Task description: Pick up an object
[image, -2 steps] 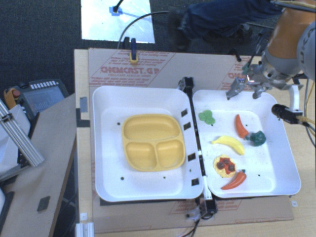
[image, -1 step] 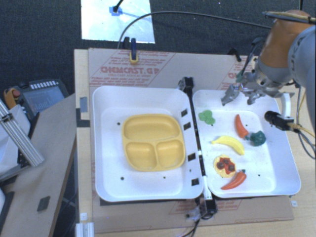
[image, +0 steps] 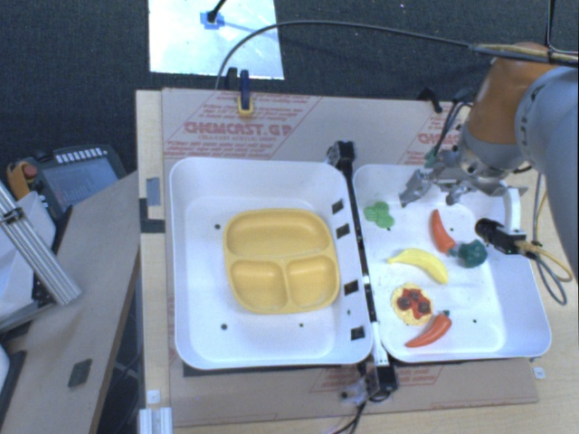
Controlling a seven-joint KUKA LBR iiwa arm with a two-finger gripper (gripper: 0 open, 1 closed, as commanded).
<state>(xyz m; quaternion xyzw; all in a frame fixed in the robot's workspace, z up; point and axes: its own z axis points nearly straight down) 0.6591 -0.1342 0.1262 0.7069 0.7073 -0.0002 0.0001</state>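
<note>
the gripper [image: 432, 188] hangs over the right bin's [image: 525, 333] far end, fingers spread and empty, just beyond the carrot [image: 441, 231].

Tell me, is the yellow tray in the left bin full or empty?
Empty: all three compartments of the yellow tray show bare yellow plastic.

I'm watching through one fixed camera mounted above the bench [image: 154, 242], looking down at a slant from a middling distance. It takes in both white bins: left bin [image: 194, 269], right bin [image: 516, 319]. The arm [image: 534, 107] enters from the right.
</note>
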